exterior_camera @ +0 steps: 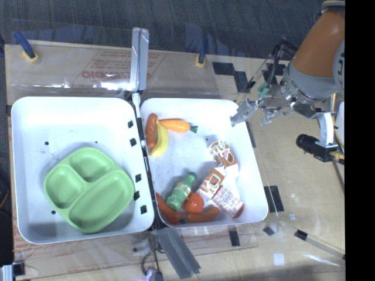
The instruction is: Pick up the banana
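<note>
My claw (253, 111) hangs over the right rim of the right bin (256, 174), up near that bin's far right corner, and its two fingers stand apart with nothing between them. The banana (160, 143) lies well across the right bin from me, tight against the bin's left wall in the far half, a short yellow curve. A reddish sausage-shaped piece (152, 129) lies touching it along its left side, and an orange carrot (174, 124) lies just beyond it, its green tip pointing toward my side of the bin. Near the middle of the right bin sits a small brown-and-white carton (222, 153), apart from the banana. Down at the near wall of that bin a cluster is packed together: a green bottle (181, 191), a red tomato (194, 204), a red pepper (166, 211), and two more cartons (220, 192) just beside them. On the other side of the right bin's left wall, the left bin (35, 122) carries a green divided plate (88, 189).
</note>
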